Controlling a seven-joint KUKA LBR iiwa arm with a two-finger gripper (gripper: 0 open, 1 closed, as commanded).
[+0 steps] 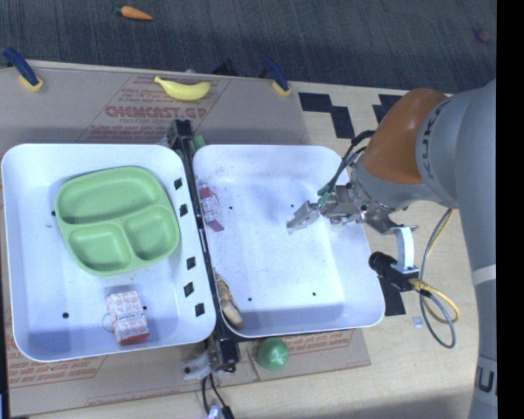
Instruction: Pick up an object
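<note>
My gripper hangs low over the middle of the right bin, pointing left, with bare white floor beneath it. A small red and white packet lies against that bin's left wall, well left of the gripper. A tan object rests at the bin's front left corner, by the divider. In the left bin sit a green divided tray and a small red and white snack box. Nothing shows at the gripper's tip.
A yellow banana lies on the cardboard behind the bins. A green ball sits on the bench in front of the right bin. Cables loop off the arm past the bin's right wall.
</note>
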